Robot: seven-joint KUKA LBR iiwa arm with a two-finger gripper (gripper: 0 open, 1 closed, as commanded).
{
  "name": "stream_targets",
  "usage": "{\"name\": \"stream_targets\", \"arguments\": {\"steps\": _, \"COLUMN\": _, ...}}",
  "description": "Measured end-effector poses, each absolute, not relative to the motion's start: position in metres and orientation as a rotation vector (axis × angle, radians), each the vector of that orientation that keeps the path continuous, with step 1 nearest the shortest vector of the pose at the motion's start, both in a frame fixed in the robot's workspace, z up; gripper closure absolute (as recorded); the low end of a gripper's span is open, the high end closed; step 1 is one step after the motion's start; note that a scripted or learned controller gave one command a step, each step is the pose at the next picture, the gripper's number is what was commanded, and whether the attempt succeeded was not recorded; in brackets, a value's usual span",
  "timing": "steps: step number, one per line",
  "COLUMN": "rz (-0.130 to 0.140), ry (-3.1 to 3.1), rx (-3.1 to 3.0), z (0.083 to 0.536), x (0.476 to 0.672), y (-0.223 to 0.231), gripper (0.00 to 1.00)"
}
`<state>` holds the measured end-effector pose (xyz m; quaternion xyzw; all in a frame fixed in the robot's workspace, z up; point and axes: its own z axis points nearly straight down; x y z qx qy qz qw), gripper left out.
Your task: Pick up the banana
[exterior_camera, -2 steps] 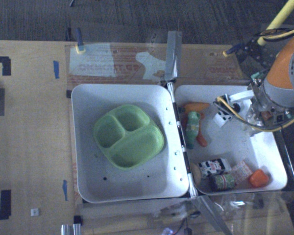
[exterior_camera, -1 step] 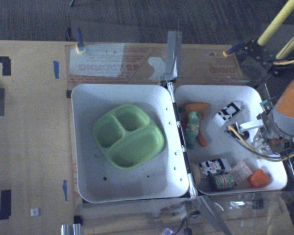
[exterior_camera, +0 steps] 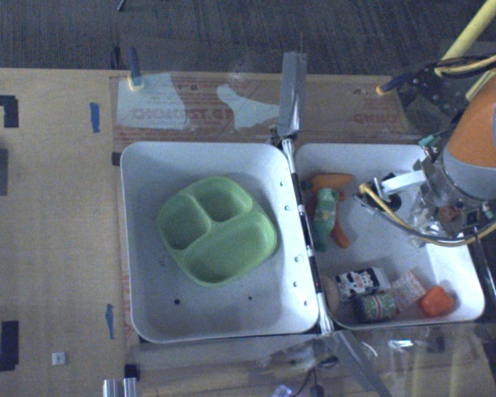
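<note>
My gripper [exterior_camera: 436, 220] hangs low over the right part of the right bin [exterior_camera: 397, 157], under the grey wrist and its orange band. Yellow and white cables loop around it and hide what lies beneath. The arm covers the bin's floor along the right wall. No item can be made out in the gripper.
The right bin holds an orange carrot-like piece [exterior_camera: 332, 181], a green bottle [exterior_camera: 325, 208], a small milk carton [exterior_camera: 360, 282], a dark can [exterior_camera: 375, 307], a packet [exterior_camera: 407, 288] and a red-orange item [exterior_camera: 436, 301]. A green divided plate [exterior_camera: 217, 230] lies in the left bin [exterior_camera: 149, 304].
</note>
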<state>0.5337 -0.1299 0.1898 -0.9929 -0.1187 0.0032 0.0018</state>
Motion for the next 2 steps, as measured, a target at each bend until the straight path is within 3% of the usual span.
{"name": "stream_targets", "arguments": {"steps": 1, "rz": 0.010, "ry": -0.310, "rx": -3.124, "z": 0.1879, "x": 0.5352, "y": -0.1623, "gripper": 1.00}}
{"name": "stream_targets", "arguments": {"steps": 2, "rz": 0.019, "ry": -0.308, "rx": -3.120, "z": 0.1948, "x": 0.5352, "y": -0.1615, "gripper": 1.00}}
